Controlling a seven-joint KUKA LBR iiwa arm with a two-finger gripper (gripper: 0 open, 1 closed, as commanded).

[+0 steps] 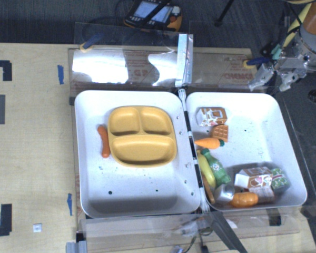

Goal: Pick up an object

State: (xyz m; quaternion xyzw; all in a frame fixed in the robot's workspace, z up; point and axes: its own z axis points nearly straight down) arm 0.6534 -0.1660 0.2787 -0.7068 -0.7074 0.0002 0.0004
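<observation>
My gripper (274, 80) hangs above the bench just past the far right corner of the right bin (263, 136), open with nothing between its fingers. The right bin's items lie along its left wall and near corner: a small printed carton (210, 116), a waffle piece (221, 132), a carrot (209, 143), a green bottle (216, 168), a banana (206, 174), a clear-wrapped packet (260, 179), a grey lump (225, 193) and an orange piece (245, 199). In the left bin (89, 183) sit a yellow divided plate (142, 136) and an orange sausage (104, 141).
A clear panel with a metal upright (183, 59) stands behind the bins. A handheld controller (152, 12) lies beyond it. Cables (289, 36) hang near the arm at the top right. The wooden bench (31, 141) stretches out to the left.
</observation>
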